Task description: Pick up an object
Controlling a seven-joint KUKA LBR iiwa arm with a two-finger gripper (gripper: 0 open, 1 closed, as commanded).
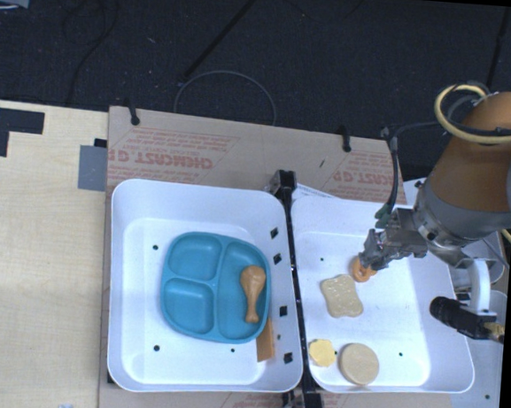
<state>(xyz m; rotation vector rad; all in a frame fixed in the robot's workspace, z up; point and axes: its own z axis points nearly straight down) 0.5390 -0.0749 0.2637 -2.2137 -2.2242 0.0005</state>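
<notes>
The gripper (368,264) hangs low over the right bin (410,363), toward the middle of its far half. Its fingers are drawn narrow around a small orange object (362,270), which sits between the fingertips; whether that piece is lifted clear of the bin floor cannot be told. The grey arm (472,164) with its orange band reaches in over the bin's right edge.

Just beside the held piece, toward the near side, a pale waffle-shaped piece (341,297) lies flat on the bin floor, apart from the fingers. Near the right bin's near-left corner lie a small yellow disc (321,352) and, touching or just beside it, a larger tan round piece (359,363).

In the left bin (127,347), a blue divided plate (213,286) sits about centre. A tan drumstick (252,291) rests in the plate's right compartment. A brown strip (265,343) lies at the plate's near-right edge.
</notes>
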